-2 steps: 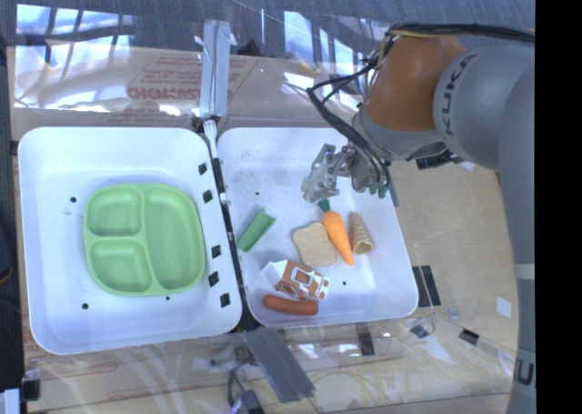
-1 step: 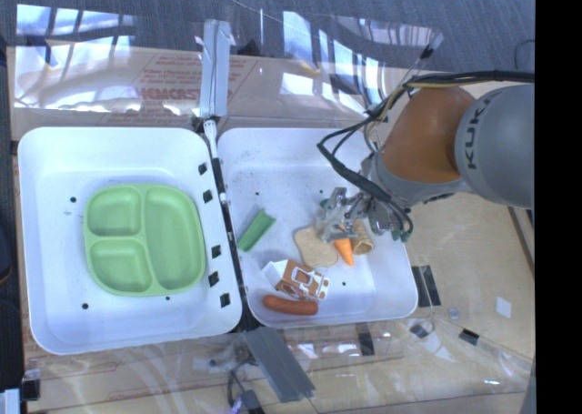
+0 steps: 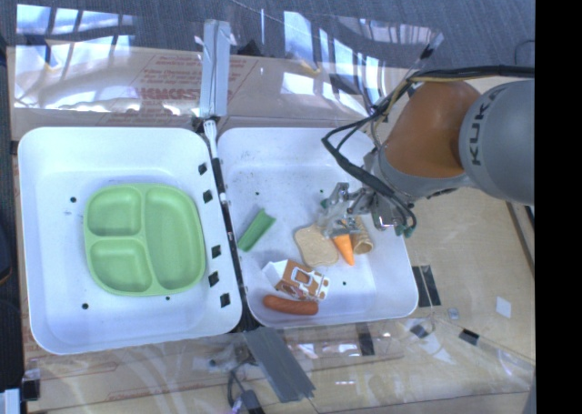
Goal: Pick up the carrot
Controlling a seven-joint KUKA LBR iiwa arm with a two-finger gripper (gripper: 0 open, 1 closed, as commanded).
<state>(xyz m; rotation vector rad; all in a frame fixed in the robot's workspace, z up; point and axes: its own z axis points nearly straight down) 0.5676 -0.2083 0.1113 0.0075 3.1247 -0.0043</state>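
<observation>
carrot [image 3: 344,248] | small, orange, tapered | lying tilted | right bin, on tan slice

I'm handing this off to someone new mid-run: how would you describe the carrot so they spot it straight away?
Look in the right-hand white bin, toward its right side just below the gripper. The carrot is a small orange cone lying on the edge of a tan bread slice. It is the only bright orange piece; the sausage below is darker red and longer.

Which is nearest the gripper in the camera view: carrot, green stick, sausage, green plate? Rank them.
From the gripper:
1. carrot, just below it, right bin.
2. green stick, left side of the right bin.
3. sausage, near the right bin's front edge.
4. green plate, left bin.
</observation>
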